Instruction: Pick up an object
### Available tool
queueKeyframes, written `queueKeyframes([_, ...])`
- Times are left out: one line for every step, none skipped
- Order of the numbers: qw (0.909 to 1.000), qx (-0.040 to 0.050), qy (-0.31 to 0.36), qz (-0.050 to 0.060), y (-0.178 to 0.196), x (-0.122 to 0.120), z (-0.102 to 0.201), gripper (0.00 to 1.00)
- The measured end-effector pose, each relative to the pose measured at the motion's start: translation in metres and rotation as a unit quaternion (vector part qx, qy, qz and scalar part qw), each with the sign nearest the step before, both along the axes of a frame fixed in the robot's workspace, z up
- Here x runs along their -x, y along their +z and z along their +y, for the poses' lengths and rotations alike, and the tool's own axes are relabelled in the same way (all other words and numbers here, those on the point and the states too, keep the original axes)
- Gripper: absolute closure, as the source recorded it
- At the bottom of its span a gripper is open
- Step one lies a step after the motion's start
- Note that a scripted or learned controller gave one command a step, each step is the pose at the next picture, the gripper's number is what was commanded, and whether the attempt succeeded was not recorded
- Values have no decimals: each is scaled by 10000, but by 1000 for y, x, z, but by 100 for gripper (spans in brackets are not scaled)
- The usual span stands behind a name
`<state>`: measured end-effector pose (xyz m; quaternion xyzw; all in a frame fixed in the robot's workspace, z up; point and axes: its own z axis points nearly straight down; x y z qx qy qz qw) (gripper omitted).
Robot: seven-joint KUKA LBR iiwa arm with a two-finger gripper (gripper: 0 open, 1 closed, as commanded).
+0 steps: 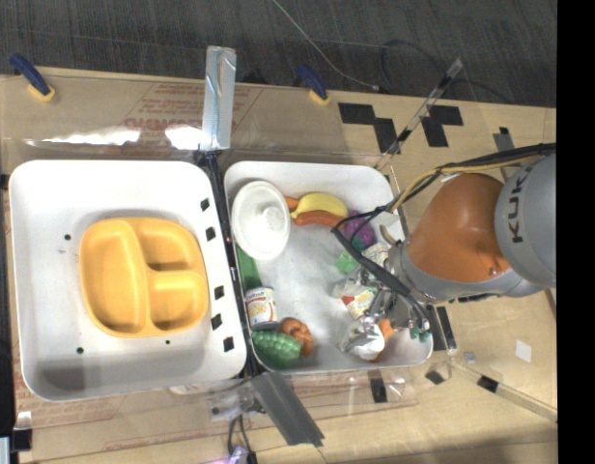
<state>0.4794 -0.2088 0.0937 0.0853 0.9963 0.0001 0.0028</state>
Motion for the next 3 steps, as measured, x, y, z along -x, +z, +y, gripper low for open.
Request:
queueKeyframes([10000,5,44,-19,11,-3,2,100])
queueKeyframes([9899,10,-1418,-15,164,0,-3,100])
queueKeyframes([9985,6,-554,-3,0,-3,-1,100])
